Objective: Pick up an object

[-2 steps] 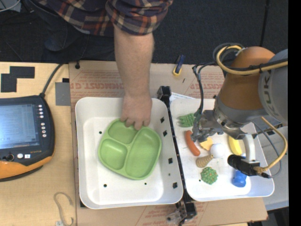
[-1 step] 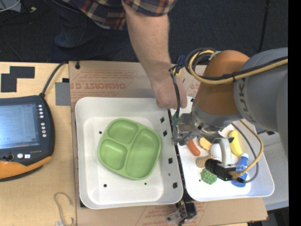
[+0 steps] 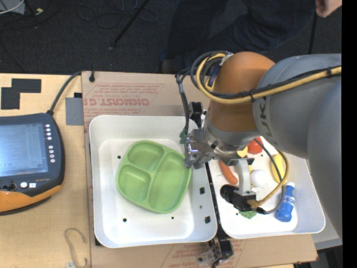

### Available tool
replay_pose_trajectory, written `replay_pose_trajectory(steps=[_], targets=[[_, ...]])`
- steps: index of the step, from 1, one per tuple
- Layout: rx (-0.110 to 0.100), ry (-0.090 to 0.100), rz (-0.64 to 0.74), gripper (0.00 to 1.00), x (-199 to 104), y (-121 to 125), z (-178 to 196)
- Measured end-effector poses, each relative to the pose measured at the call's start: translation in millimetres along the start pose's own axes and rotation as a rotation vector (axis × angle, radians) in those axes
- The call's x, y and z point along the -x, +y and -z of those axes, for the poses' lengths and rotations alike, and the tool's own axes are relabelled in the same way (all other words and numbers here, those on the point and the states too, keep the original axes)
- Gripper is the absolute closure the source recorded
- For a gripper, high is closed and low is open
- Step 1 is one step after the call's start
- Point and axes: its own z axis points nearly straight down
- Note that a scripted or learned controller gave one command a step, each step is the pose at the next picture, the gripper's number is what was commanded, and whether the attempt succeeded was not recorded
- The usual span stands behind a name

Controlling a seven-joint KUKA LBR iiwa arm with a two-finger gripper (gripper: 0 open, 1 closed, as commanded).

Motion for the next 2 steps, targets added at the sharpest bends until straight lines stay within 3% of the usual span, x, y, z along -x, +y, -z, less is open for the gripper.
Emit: replay_pose_trajectory(steps=[1, 2], targets=[[-0.005, -0.002, -0.004, 1.00, -0.3, -1.0, -18.4], [-0.003, -0.001, -0.007, 1.00, 2.9, -11.1, -13.6]])
